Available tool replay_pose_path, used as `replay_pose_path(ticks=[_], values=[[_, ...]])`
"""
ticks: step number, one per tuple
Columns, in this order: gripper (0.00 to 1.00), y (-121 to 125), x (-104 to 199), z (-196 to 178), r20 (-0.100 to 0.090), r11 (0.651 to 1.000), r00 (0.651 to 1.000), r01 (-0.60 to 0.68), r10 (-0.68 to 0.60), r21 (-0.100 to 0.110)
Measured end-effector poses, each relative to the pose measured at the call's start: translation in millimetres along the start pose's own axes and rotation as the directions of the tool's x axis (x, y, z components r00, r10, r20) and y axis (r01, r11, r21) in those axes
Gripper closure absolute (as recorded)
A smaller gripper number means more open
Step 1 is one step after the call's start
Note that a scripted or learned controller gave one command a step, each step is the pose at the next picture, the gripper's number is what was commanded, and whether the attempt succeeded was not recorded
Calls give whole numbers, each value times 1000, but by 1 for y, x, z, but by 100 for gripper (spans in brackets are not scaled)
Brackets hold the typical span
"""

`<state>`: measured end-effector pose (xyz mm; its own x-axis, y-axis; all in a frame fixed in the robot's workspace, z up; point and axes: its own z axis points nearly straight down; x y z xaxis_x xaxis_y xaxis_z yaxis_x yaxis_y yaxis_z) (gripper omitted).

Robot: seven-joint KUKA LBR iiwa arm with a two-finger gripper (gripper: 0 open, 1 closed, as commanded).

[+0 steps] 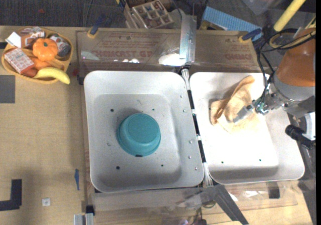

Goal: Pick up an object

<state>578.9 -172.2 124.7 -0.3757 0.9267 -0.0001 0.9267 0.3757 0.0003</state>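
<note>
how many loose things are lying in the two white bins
2. A teal bowl sits upside down in the left bin; a tan cloth lies crumpled in the right bin, at the tool.

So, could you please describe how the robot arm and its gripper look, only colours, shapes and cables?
The arm is a thick, rounded grey body with a broad orange band above the wrist. The gripper is a small slim metallic grey piece with a little teal spot near its base. Black cables loop beside the arm, and a black fitting sits just below it.
</note>
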Motion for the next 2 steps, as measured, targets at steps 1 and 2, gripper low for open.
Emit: replay_pose_path(ticks=[1,2], values=[[0,72,11,33,10,994,994,111,-110,-10],[0,102,25,34,5,994,994,105,-105,15]])
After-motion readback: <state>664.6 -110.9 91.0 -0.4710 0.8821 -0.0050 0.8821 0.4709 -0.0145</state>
